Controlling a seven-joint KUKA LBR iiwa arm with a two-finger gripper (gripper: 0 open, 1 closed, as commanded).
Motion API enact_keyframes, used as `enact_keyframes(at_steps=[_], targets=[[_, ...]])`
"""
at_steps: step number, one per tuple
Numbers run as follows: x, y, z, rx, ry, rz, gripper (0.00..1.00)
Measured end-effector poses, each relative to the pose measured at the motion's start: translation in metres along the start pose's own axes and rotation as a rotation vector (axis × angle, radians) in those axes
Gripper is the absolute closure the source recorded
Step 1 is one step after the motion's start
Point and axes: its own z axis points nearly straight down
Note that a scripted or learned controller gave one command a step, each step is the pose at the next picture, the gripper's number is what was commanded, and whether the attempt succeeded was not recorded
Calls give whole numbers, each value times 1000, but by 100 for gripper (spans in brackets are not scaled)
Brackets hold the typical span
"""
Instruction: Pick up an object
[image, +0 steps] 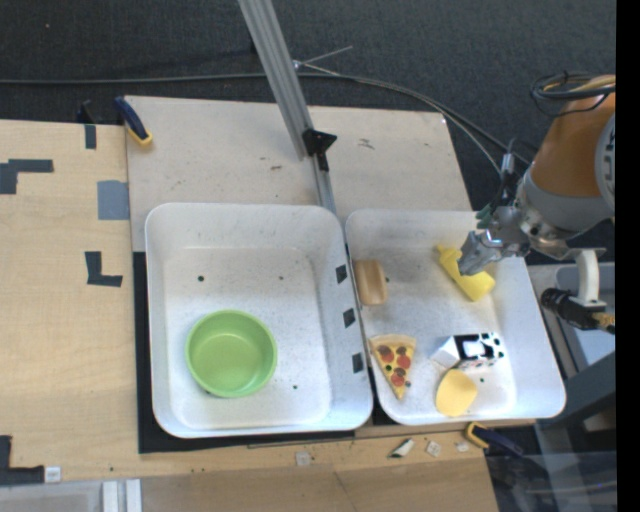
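Observation:
My gripper (476, 256) hangs over the upper right part of the right bin (420, 225), right on top of a yellow banana-like piece (470, 279) that lies on the bin floor. The gripper's tip overlaps the upper end of that piece. Further left in the same bin lies a tan bread-like block (371, 282). Near the front of the bin are a pizza slice (394, 364), a black and white object (470, 349) and a round yellow piece (456, 394). A green bowl (231, 352) sits in the left bin (170, 300).
A slanted metal pole (290, 95) crosses the bench above the bins. The arm's orange band (575, 150) is at the right edge. Cables (420, 100) run over the dark backdrop. A yellow and blue clamp (133, 122) sits at the upper left.

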Motion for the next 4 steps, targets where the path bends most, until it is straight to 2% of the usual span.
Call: enact_keyframes(at_steps=[1, 4], targets=[[54, -6, 8, 8, 2, -4, 100], [217, -36, 20, 13, 2, -6, 100]])
